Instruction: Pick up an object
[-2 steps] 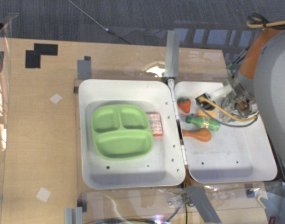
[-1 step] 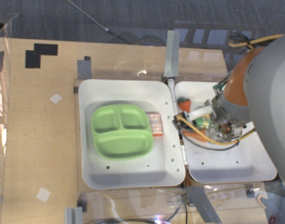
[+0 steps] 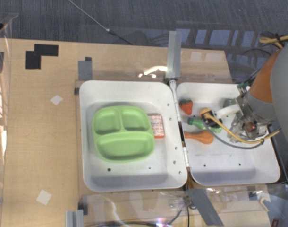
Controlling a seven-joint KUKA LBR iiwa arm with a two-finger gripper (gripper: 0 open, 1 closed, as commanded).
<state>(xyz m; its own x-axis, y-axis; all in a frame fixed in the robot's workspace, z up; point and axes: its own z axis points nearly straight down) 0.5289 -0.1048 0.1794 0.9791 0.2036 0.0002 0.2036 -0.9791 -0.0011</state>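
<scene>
Gripper [image 3: 242, 125] low in right bin [image 3: 238, 167], finger state unclear; patterned packet [image 3: 156, 125] shows no legible writing

Green plate [image 3: 123, 133] in left bin [image 3: 87, 141]

Two shallow bins sit side by side on a bench [image 3: 40, 141]. The gripper [image 3: 243, 126] hangs over the right bin [image 3: 238, 167], near that bin's right side. Just left of the gripper lies a cluster of small objects: a strawberry-shaped toy [image 3: 186, 107] toward the back, a carrot-shaped toy [image 3: 200, 136] toward the front, and a small item [image 3: 197, 123] between them. Well to the gripper's left, in the left bin [image 3: 130, 176], rests a divided plate [image 3: 122, 133], with a small packet [image 3: 156, 125] touching the plate's right edge.
</scene>
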